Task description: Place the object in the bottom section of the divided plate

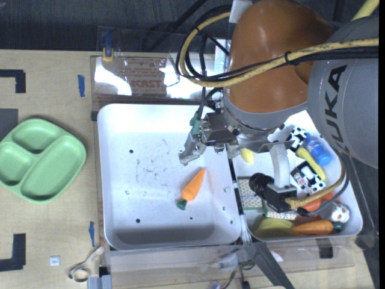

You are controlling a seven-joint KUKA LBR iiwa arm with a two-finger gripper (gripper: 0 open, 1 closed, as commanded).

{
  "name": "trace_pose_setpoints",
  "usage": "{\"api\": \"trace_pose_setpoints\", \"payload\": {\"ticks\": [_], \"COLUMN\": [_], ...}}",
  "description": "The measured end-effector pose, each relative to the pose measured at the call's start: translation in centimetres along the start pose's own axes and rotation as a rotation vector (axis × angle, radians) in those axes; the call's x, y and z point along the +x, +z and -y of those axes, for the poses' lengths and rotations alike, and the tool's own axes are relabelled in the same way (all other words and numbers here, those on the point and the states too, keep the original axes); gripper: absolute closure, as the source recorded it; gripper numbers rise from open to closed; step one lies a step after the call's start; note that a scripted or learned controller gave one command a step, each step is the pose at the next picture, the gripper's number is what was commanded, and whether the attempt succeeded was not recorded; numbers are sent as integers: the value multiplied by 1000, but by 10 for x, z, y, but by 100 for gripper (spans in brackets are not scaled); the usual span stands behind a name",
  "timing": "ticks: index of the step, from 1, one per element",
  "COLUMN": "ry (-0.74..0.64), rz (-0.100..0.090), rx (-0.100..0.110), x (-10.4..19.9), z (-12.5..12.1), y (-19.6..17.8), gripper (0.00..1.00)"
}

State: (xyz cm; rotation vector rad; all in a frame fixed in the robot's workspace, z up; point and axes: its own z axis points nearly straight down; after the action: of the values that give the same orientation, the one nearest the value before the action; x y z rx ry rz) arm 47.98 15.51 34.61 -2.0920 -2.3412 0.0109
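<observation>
Carrot [194, 185]: toy, smooth orange body, tapered, w/ small green stub at lower-left end. It is seen lying tilted on the floor of the left bin [120, 125] (view's left of the two), right of centre, approx. mid-depth.

Left bin: shallow white tray, rounded corners, glossy. Floor is marked w/ faint blue scuffs and a few small dark dots.

Plate [39, 159]: pale green, smooth, rounded outline, split by raised ridges into 3 sections, the bottom one the largest. It is set on the pale wood-grain surface [54, 83], left of both bins and well apart from the carrot. Nothing is seen in its sections.

Right bin [313, 236]: same white tray, crowded w/ small toys, e.g. a second orange carrot-like piece [313, 226], a yellow-green banana shape [274, 223], a blue piece [319, 152].

Hand [190, 151]: metal, grey, hung from the arm [355, 101] below its glossy orange band [271, 53]. It is placed over the left bin near that bin's right wall, just up-view of the carrot's pointed end. No contact w/ the carrot is seen and nothing is seen held. Whether it is open or closed cannot be told at this angle.
</observation>
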Motion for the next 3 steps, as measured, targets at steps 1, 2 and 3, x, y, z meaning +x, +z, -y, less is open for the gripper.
{"api": "trace_pose_setpoints", "payload": {"ticks": [1, 2, 3], "ry": [169, 125, 651], "rz": [0, -6, 0], "rx": [3, -10, 2], "x": [49, 35, 40], "z": [-5, -96, -151], "y": [148, 258, 229], "gripper": [0, 0, 0]}}
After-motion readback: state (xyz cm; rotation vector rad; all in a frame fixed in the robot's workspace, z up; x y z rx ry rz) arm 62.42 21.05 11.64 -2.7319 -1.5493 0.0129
